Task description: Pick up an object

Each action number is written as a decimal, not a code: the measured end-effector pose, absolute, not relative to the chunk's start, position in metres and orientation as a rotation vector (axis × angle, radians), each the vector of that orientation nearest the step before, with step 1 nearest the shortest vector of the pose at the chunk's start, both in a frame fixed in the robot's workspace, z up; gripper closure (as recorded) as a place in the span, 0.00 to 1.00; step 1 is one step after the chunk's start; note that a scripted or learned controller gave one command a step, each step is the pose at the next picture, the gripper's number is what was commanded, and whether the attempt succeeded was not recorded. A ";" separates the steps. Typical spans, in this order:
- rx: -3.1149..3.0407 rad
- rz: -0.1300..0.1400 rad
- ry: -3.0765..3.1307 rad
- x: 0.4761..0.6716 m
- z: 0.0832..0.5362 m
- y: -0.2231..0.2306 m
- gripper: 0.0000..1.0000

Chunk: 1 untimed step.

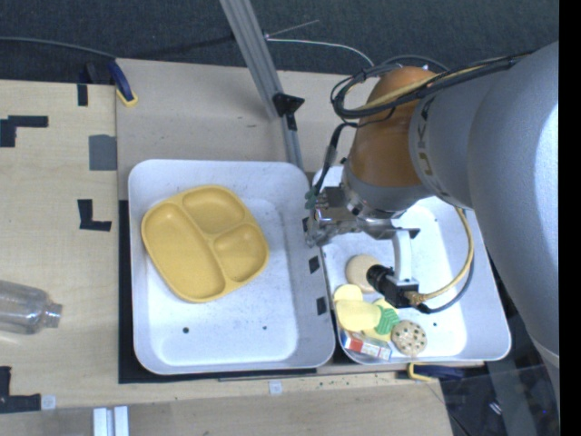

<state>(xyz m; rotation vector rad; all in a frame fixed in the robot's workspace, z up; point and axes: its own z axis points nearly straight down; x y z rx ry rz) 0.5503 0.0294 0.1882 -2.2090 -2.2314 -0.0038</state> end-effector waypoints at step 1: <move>-2.219 0.007 -2.219 0.504 0.188 0.031 1.00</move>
